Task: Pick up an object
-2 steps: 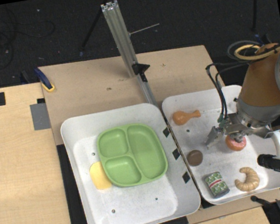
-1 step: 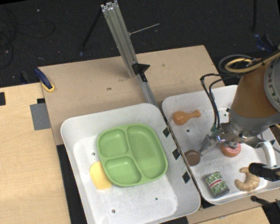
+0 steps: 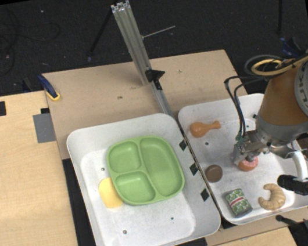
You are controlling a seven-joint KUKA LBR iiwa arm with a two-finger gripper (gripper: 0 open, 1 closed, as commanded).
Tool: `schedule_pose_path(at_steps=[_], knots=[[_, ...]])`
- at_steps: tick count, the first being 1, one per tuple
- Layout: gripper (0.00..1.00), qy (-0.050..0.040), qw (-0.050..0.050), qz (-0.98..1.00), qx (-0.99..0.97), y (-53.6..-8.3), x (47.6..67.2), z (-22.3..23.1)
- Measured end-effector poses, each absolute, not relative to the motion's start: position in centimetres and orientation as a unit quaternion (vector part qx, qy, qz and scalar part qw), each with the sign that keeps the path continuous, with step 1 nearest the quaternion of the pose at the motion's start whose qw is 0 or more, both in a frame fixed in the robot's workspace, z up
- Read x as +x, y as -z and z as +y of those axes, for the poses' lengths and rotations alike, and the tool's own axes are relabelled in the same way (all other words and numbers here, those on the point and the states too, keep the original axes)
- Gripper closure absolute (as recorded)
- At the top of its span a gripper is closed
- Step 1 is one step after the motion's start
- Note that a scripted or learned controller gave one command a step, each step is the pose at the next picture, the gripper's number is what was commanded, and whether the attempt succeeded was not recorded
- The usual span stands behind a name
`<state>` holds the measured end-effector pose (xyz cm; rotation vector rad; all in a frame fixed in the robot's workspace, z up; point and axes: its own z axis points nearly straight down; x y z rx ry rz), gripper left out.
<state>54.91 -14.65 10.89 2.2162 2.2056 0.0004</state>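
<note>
I have the gripper down on a pink object mid right bin, grasp step, finger state can't tell; next needs a clean lift.

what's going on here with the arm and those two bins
The arm's pincer is down in the right bin, right over a small red and white thing. A brown disc, a croissant, a green packet and an orange drumstick lie around it. The left bin holds a green tray.
</note>
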Motion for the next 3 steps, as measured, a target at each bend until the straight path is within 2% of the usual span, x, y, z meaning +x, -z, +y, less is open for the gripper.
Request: schedule_pose_path(at_steps=[1,3], knots=[[1.0,-0.0005,0.0,0.707,0.707,-15.3,54.7,-14.1],[1.0,-0.0012,0.002,0.708,0.706,-25.9,53.8,-13.3]])
